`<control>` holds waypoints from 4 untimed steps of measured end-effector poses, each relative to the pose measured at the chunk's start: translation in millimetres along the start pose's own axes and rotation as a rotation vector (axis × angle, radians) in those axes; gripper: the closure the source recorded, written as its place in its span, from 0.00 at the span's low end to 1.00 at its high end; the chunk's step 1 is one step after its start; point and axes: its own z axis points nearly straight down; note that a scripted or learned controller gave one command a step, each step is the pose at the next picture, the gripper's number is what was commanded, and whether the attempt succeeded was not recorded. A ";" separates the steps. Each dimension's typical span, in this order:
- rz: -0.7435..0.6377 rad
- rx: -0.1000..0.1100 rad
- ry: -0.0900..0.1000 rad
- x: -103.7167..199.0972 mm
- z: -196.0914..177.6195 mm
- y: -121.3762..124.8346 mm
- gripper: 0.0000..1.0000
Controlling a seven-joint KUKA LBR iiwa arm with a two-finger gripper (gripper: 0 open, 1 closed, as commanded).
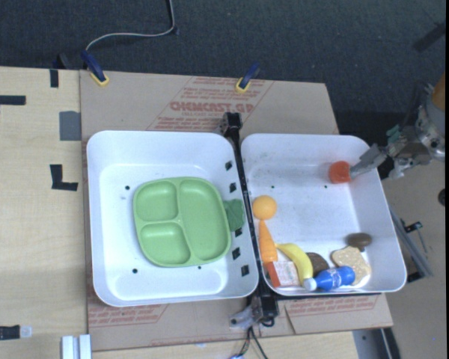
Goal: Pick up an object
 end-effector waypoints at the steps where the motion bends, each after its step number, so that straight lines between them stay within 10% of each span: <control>1: -0.001 0.001 -0.001 -2.9 70.4 58.7 0.00; 4: -0.003 0.007 0.006 0.6 171.1 103.9 0.00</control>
